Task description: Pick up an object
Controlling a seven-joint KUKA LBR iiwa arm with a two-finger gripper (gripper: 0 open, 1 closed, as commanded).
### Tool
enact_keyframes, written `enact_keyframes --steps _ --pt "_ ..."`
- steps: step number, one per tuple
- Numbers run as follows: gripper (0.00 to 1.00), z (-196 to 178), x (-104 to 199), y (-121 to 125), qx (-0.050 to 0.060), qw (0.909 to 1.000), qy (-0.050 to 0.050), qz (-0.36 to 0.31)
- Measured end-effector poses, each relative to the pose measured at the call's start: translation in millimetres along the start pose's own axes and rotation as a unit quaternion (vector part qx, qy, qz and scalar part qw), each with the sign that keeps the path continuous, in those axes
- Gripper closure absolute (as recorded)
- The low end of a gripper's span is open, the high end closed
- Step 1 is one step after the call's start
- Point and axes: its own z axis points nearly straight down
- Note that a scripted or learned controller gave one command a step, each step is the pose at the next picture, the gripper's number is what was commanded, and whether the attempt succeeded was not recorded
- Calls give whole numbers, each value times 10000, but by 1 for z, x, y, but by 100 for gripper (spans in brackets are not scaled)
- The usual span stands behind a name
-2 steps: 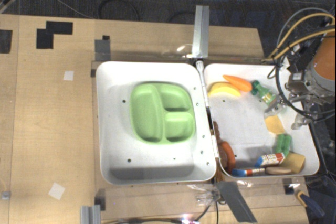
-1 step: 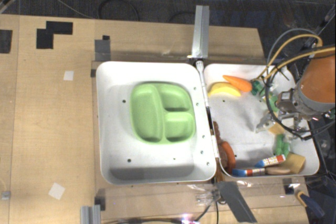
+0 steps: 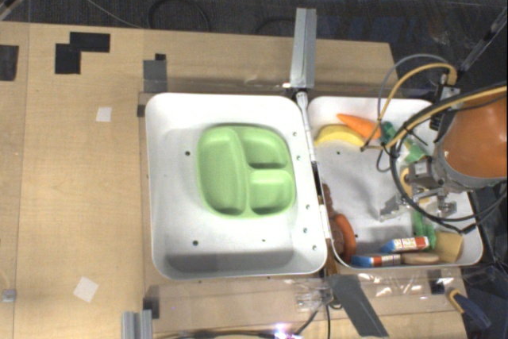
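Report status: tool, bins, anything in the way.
Tool low over right bin, nothing seen in it. Banana, carrot, marker lying in bin. Cables draped over the tool. Green tray in left bin.

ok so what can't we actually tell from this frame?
- Gripper: whether its fingers are open or closed; too small and tangled in cables.
- Whether anything is held: unclear, the wrist covers that part of the right bin.
- Items under the arm: a green thing is half hidden by cables.
- Items along the bin's near wall: the marker and brown object are too small to identify surely.
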Motion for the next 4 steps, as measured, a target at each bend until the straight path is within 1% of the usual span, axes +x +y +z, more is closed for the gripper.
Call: enact_keyframes --steps 1,2,3,4 --pt "0 3 -32 -89 -12 10000 -27 54" --pt "0 1 -21 -36 -12 9998 -26 178" --pt "0 -1 -33 18 20 9999 -15 -102" --pt "0 3 -19 -53 -31 10000 -33 -58"
